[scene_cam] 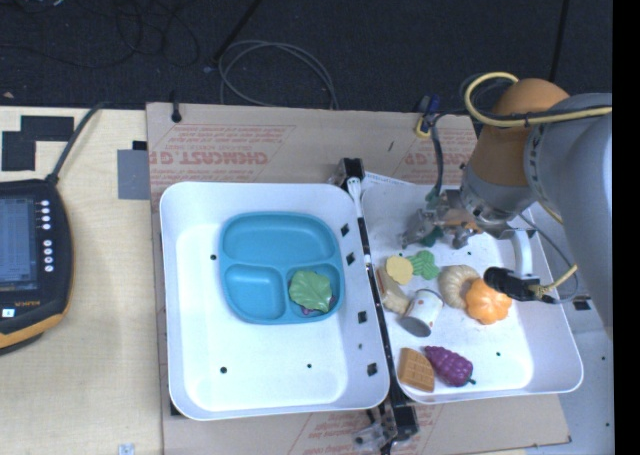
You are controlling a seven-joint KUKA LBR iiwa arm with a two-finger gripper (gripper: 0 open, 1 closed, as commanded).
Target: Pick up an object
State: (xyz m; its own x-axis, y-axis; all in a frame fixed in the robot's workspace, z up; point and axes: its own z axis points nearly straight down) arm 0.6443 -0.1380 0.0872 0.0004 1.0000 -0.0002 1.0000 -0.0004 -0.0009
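Nearest you, at the front edge of the right bin [560,368], lie a waffle-like brown biscuit [416,369] and a purple bunch of grapes [449,364], side by side and touching or nearly so. Behind them sits a loose cluster: a small white cup [423,309] tipped on its side, a yellow piece [399,270], a green piece [424,264], a pale croissant-like roll [458,281] and an orange fruit [487,303] pressed against the roll's right side. Further back still, the gripper [443,224] hangs over the rear of that bin, close above the floor; whether its fingers are spread or closed you cannot tell, and nothing can be made out in its grasp.

So the relation that counts for you: every candidate lies toward the front of the bin from the gripper, the green piece and roll closest. I judge the cluster too tightly packed for an easy approach.

Off to the left, the other bin [190,363] carries a blue divided plate [255,243] with a green leafy thing [311,289] in one compartment, well apart from the arm.
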